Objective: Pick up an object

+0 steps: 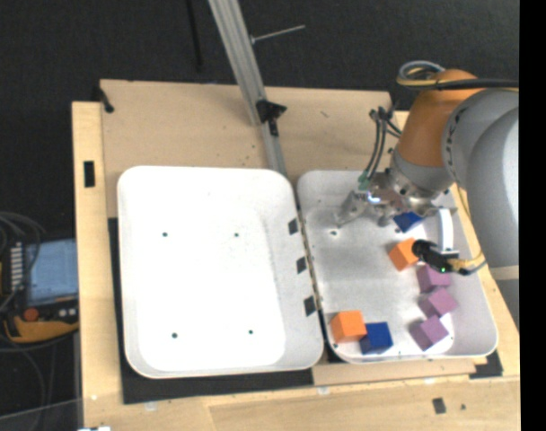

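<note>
Hovering gripper, orange block well apart

We cannot make out the fingers of the grey two-finger gripper, which blur into the right white plastic bin's floor. The bulky grey arm with its orange band runs off the right edge and covers that bin's far right corner. A small blue block is partly hidden under the wrist, and an orange block sits partly behind a black fitting whose kind we cannot tell.
</note>
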